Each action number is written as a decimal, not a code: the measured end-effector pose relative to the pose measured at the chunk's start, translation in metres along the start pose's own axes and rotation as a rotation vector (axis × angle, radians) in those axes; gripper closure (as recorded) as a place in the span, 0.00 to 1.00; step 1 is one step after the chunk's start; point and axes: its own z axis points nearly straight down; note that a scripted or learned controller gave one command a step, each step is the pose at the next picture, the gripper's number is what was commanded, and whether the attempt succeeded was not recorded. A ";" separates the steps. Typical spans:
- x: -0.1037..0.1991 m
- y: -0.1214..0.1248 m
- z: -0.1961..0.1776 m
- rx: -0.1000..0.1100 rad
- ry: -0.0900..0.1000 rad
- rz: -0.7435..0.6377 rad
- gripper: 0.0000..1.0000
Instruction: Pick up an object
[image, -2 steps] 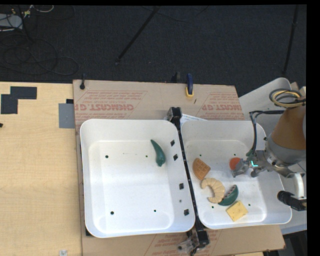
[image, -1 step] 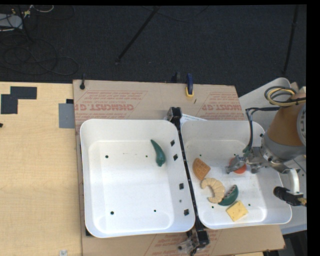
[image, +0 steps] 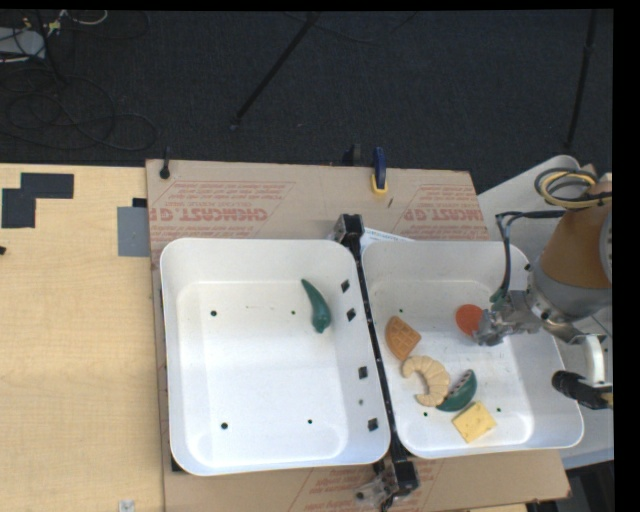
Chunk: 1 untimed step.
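Gripper (image: 489, 329) low in right bin (image: 560, 435), right of frame centre, touching red round object (image: 468, 318); finger state impossible to tell. Croissant (image: 430, 379), yellow block (image: 473, 423) lower. Green pepper (image: 317, 304) in left bin (image: 190, 400).

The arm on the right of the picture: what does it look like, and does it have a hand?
The arm is bulky and rounded, grey with an orange-brown band above the wrist. Yellow and black cables loop over its top, and a thin black cable runs down its side. It ends in a small grey metal pincer, more like a tool than a hand.
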 end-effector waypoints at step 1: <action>0.000 0.000 0.000 0.000 0.000 0.000 0.00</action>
